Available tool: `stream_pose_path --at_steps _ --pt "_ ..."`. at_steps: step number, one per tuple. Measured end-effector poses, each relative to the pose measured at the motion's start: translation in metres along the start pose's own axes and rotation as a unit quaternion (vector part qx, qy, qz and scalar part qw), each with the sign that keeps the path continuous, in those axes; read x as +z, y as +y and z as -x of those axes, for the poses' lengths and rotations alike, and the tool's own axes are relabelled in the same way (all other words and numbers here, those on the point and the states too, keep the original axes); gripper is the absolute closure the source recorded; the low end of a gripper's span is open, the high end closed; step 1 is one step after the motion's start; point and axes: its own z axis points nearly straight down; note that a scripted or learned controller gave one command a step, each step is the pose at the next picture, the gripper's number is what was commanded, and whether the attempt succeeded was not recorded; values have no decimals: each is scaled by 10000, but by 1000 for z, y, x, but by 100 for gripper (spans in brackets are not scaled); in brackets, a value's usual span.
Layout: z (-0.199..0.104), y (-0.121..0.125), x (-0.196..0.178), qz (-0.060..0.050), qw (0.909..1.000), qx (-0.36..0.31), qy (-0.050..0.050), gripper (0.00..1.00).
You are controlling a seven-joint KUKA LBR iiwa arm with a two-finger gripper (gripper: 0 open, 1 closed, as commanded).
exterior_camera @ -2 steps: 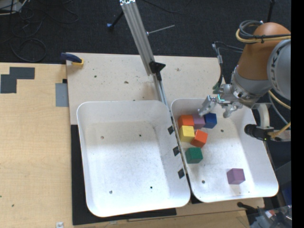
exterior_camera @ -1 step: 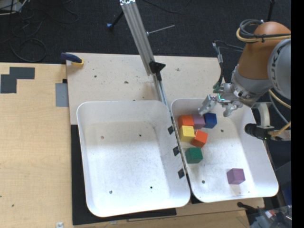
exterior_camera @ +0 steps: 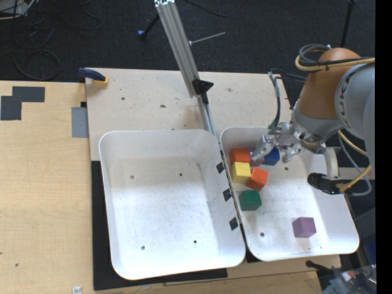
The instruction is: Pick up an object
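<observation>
Gripper (exterior_camera: 274,150) work is at the reaching stage: it is seen low over the far part of the right bin (exterior_camera: 343,237), just beside a blue block (exterior_camera: 272,157) that lies partly under it. Whether it is clenched or released cannot be told, and no block is seen between its tips, so nothing can be called held.

The blue block is judged the likely target. It sits at the far side of a tight cluster near the bin's left wall: an orange block (exterior_camera: 240,156), a yellow block (exterior_camera: 241,170) touching it, a tilted red-orange block (exterior_camera: 258,177) and a green block (exterior_camera: 250,199) nearer the counter's front edge. A purple block (exterior_camera: 304,226) lies well apart, toward the front right corner.

A clean closure on one block is called for next, then a straight lift; the crowded neighbours could be nudged.
</observation>
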Motion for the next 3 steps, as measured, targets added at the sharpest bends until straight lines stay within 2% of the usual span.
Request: stream_pose_path --at_steps 1,2,3 --pt "-6 4 34 94 10000 0 -20 0" --pt "-5 6 36 117 9999 5 -22 0" --pt "-4 6 28 109 9999 26 -10 100"
